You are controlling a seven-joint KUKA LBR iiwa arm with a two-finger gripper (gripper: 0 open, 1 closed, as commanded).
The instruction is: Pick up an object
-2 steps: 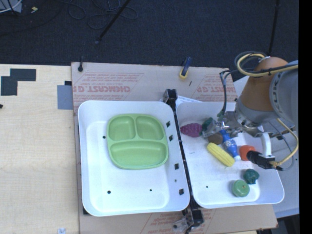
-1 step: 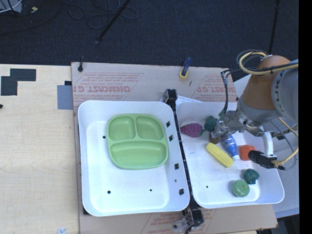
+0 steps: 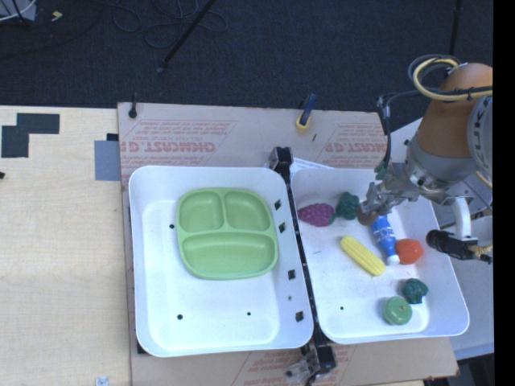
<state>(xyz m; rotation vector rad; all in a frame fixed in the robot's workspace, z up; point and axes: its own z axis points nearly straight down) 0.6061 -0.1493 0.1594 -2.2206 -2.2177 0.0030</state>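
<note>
The right bin (image 3: pixel 342 300) holds several toy items. A purple grape bunch (image 3: pixel 316 213) and a dark green broccoli piece (image 3: pixel 348 206) lie near its back left. A yellow corn cob (image 3: pixel 362 255) lies in the middle, beside a blue and white bottle (image 3: pixel 385 237) and a red-orange tomato (image 3: pixel 409 251). A small dark green piece (image 3: pixel 415 289) and a green apple (image 3: pixel 397 310) sit at the front right. My gripper (image 3: pixel 372 210) hangs low between the broccoli and the top of the bottle, close to both. Nothing is visibly lifted.
A light green divided plate (image 3: pixel 227 233) lies in the left bin (image 3: pixel 209 336). The divider between the bins (image 3: pixel 291 248) runs just left of the grapes. A yellow and blue clamp (image 3: pixel 305 116) sits on the cardboard behind the bins.
</note>
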